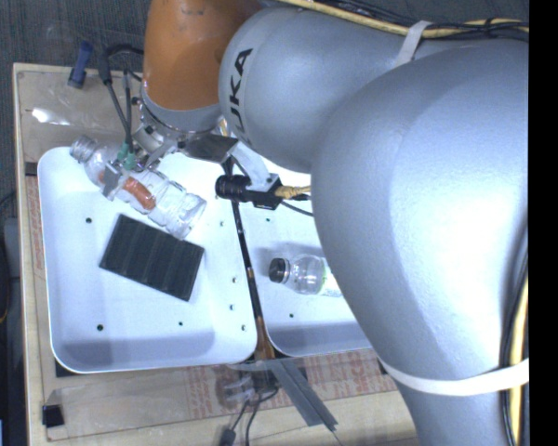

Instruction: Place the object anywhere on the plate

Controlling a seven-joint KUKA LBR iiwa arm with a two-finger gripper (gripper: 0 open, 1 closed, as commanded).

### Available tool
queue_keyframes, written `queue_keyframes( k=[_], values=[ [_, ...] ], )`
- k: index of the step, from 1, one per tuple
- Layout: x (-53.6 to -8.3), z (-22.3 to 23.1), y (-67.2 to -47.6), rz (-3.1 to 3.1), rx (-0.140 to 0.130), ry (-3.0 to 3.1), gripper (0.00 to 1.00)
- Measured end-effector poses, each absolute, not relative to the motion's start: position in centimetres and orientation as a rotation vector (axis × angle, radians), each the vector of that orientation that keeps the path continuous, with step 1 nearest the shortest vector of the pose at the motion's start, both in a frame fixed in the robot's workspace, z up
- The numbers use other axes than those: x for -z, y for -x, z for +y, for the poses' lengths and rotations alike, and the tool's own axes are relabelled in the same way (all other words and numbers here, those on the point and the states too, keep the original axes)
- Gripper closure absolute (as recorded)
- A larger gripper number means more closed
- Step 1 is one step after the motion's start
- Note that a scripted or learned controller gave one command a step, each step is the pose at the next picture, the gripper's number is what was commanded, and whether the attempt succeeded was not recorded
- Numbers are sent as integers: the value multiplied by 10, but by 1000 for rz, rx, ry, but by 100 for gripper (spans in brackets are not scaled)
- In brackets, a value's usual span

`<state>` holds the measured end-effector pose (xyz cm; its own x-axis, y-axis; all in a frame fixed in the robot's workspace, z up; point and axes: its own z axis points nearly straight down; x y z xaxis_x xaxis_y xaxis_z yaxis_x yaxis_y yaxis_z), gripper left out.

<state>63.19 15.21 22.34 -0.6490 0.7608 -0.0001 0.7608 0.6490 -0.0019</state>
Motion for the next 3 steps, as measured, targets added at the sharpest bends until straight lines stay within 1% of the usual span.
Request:
queue_keyframes(
  k=[1, 2, 3],
  values=[
    [-166, 188, -579, -2668, -10, 1649, 100],
    [-133, 164, -638, -2618, -24, 1707, 100],
    [-180, 198, -650, -2632, -5, 1711, 100]
  ],
)
